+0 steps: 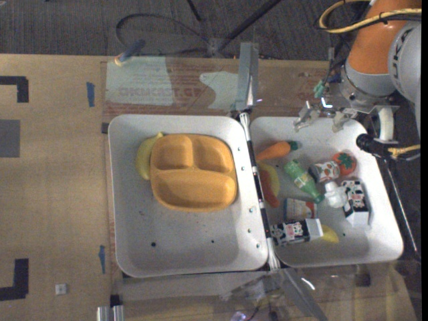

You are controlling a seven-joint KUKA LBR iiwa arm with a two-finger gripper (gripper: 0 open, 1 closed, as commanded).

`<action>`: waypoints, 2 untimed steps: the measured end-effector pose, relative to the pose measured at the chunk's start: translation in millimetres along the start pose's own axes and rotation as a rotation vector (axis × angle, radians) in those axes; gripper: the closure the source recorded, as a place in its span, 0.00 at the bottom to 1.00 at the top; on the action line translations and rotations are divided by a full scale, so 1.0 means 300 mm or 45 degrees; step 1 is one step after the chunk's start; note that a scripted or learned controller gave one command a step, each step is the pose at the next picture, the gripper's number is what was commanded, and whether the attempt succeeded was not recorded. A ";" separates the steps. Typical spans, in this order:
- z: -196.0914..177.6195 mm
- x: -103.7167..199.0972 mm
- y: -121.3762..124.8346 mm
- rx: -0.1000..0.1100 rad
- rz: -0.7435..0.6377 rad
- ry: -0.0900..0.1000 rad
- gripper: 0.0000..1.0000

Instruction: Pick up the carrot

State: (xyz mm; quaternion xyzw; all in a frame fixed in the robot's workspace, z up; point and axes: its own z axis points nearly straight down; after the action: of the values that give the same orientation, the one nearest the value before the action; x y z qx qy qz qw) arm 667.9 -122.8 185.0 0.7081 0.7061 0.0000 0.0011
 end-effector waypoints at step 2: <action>0.333 0.060 -0.109 -0.001 -0.382 0.003 0.00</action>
State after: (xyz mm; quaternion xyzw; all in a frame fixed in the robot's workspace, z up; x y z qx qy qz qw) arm 635.3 -104.9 85.0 0.5945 0.8041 0.0009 0.0003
